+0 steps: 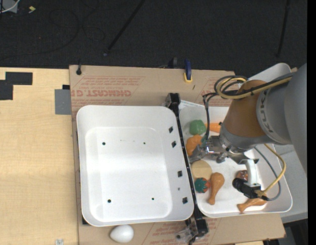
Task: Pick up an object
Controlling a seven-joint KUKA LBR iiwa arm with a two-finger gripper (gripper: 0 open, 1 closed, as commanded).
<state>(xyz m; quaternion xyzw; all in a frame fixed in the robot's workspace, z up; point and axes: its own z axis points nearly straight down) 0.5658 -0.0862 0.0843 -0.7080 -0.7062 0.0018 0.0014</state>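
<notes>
Cardboard-covered bench (122, 86) carries two white bins; beside the left bin (130, 162), the right bin (280, 198) holds the arm (270, 111), its gripper (209, 148) of unclear grip, near a drumstick toy (215, 185) and green ball (197, 126).

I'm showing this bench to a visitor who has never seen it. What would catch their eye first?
Most likely the big grey arm with its orange band, reaching in from the right so that its end effector hangs low over the right bin. That bin holds a crowd of small toys, among them a green ball and a tan drumstick. A white egg lies alone on the board in front of the left bin.
</notes>
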